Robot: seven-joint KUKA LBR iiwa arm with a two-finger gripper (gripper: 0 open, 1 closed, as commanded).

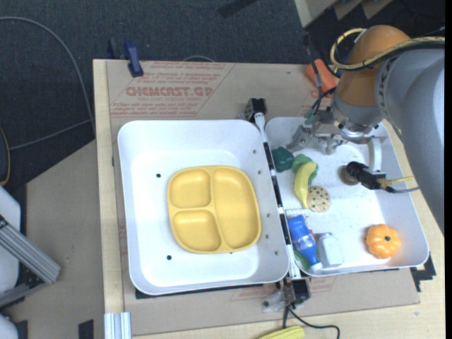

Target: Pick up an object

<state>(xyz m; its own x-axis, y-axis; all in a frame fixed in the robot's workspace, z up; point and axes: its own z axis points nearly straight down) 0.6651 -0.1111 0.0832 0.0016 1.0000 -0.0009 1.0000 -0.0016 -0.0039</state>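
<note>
1. Closest to me, along the front edge of the right bin (417,240), a blue bottle (302,236) lies beside a small grey-white item (329,249), both just right of the divider between the bins.
2. A small orange pumpkin (383,240) sits near the right bin's front right corner, well apart from the bottle.
3. The left bin (141,189) holds a yellow divided plate (213,208), lying flat near its middle.
4. Farther back in the right bin, a round speckled cookie (319,198) touches the lower end of a yellow banana (304,179), and a green object (284,159) sits just behind the banana by the divider.
5. A dark brown piece (352,172) lies right of the banana.
6. At the right bin's back, the jaws (326,138) hang low under the grey arm (395,69); I cannot tell how far open they are, and nothing shows between them.
</note>
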